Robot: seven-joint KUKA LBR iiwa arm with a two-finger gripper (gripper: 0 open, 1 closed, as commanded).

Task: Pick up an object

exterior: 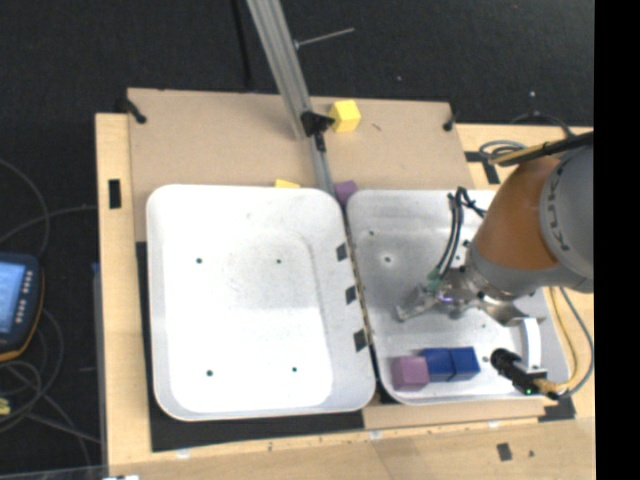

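Observation:
In the right bin, a blue block and a purple block lie side by side near the front wall. My gripper reaches in from the right and hangs over the bin's middle, above and a little behind the blocks. Its metal fingers are small and blurred. Nothing shows between them. The grey arm with its orange band covers the bin's right part.
The left bin sits beside the right one. A slanted metal rail runs down from the top to the bins' shared back corner. A yellow block and a small purple block lie on the bench behind the bins.

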